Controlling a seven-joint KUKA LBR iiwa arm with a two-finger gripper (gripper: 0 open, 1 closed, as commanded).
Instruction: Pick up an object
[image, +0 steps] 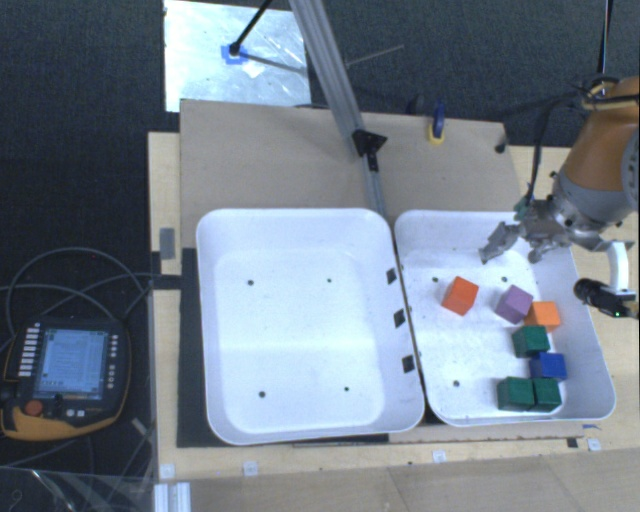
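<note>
A tan tabletop (300, 150) seen from above carries two shallow white bins side by side. The left bin (300, 320) fills the centre of the frame, and the right bin (480, 240) sits at centre right, touching it along a shared edge. The grey arm with its orange band (600, 150) enters from the upper right, and its end effector (518, 243) hangs over the upper part of the right bin with its two fingers spread apart and nothing between them. Below it lie small blocks, all of them cube-like with flat matte faces. An orange block (460, 296) sits alone near the middle of the right bin, turned at a slight angle. To its right is a purple block (516, 303), with a smaller orange block (546, 315) just beside it. Under those, toward the lower right corner of the bin, a dark green block (530, 341) sits above a blue block (548, 366), and two more green blocks (529, 393) lie close together along the bottom. A handheld control pendant (65, 378) with a lit screen rests on the dark floor at the lower left of the frame, with cables looping around it.
</note>
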